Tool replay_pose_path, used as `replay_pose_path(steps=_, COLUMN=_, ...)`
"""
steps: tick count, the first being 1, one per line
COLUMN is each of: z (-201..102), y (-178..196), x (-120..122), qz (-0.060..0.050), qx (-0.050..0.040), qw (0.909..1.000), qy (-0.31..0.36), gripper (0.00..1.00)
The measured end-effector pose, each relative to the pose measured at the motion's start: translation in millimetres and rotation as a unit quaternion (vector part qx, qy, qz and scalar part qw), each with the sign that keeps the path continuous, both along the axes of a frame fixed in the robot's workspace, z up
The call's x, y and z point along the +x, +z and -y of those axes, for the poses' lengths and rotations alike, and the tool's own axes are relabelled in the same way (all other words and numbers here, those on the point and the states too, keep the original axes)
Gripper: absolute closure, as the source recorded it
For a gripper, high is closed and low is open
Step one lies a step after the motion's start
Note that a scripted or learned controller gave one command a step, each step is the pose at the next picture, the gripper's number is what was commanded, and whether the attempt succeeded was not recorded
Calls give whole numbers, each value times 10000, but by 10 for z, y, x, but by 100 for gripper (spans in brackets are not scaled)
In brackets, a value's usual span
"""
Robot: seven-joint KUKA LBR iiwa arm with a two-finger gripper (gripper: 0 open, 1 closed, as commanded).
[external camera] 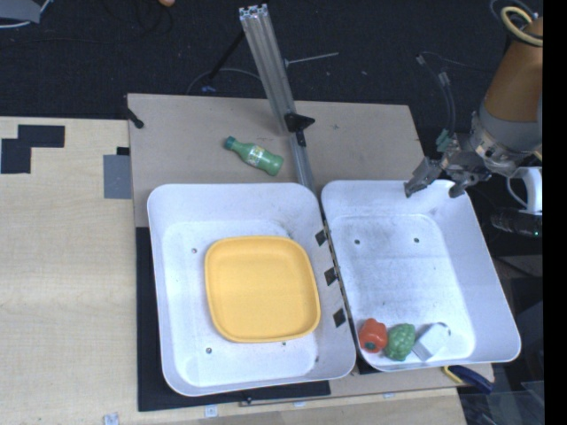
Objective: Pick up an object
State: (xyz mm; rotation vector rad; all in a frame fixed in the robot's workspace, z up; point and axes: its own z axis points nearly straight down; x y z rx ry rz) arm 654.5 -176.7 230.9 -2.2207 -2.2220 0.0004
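My gripper hangs over the far right corner of the right bin, jaws spread apart with nothing between them. In that bin's near edge lie a red pepper, a green lumpy item touching it, and a white block just beside. A yellow plate sits left of that bin.

Green bottle behind left bin
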Motion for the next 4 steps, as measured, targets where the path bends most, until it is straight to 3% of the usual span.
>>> replay_pose_path(steps=1, z=-38, y=-630, x=-28, qz=-24, qx=5, qw=10000, qy=4, gripper=0)
replay_pose_path(steps=3, z=-101, y=-1412, x=-32, qz=-11, qx=3, qw=10000, qy=5, gripper=0)
replay_pose_path(steps=4, z=-97, y=-1294, x=-25, qz=1, qx=-1, qw=10000, qy=6, gripper=100)
